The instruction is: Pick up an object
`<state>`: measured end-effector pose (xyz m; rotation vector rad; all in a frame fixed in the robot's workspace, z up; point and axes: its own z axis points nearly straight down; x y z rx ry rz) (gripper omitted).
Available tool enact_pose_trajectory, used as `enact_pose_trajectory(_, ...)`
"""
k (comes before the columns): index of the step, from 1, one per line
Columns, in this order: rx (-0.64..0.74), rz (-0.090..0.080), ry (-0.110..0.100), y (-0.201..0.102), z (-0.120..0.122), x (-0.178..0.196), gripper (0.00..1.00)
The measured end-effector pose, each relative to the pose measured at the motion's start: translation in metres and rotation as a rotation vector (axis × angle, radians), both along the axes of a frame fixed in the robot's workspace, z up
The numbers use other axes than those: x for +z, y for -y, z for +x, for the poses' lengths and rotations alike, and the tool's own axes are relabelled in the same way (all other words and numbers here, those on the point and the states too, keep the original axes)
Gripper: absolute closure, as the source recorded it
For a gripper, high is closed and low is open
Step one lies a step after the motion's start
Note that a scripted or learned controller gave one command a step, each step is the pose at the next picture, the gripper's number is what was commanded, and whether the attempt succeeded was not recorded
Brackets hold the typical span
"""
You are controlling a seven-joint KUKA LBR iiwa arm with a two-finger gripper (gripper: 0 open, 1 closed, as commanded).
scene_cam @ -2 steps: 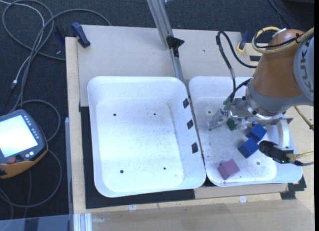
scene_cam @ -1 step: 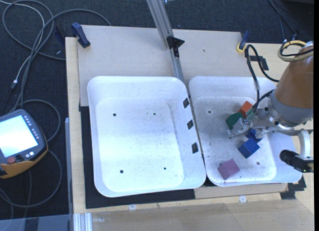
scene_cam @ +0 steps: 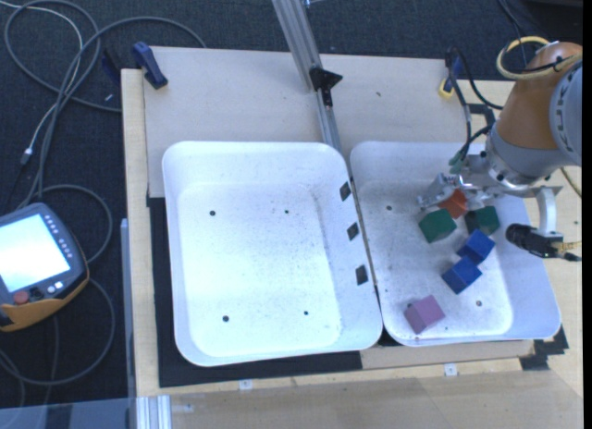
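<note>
Camera view: tool (scene_cam: 451, 194) grip can't be told, parked over a crowded orange block (scene_cam: 454, 202), so the green block (scene_cam: 437, 226) could get nudged.

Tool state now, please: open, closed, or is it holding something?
Tool: cannot be told; it sits low in the right bin over an orange block.

The grey arm (scene_cam: 541, 113) reaches in from the right, its tool (scene_cam: 450, 194) lowered, wrist bent downward.
</note>
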<state>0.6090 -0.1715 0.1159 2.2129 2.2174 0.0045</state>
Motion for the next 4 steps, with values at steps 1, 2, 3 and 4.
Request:
enact_pose_trajectory(1,0.000,-0.010,0.018,-0.033,0.005,-0.005,0.00)
enact_pose_trajectory(2,-0.004,0.004,-0.006,-0.004,-0.024,-0.014,0.00)
enact_pose_trajectory(3,-0.002,0.006,-0.011,-0.010,-0.045,-0.016,0.00)
enact_pose_trajectory(4,0.003,0.004,-0.001,0.013,0.024,-0.015,0.00)
